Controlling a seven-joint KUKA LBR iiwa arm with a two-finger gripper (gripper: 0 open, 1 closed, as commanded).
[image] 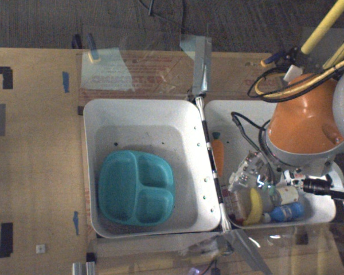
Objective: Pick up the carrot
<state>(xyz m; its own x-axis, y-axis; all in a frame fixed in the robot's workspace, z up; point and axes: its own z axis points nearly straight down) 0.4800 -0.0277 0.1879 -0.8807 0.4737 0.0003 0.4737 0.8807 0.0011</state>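
The gripper (253, 173) hangs low in the right bin (243, 110), but whether it is spread or closed cannot be told amid the clutter. The carrot (218, 158) lies just left of the gripper along the bin's left wall, apart from it, while a yellow piece (255, 206) and a blue-capped bottle (286, 212) lie just below. Farther left, a teal divided plate (136, 188) sits in the left bin (140, 116).

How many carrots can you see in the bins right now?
1. The carrot lies along the left wall of the right bin, beside the divider. The hand and the clutter under the arm may hide others.
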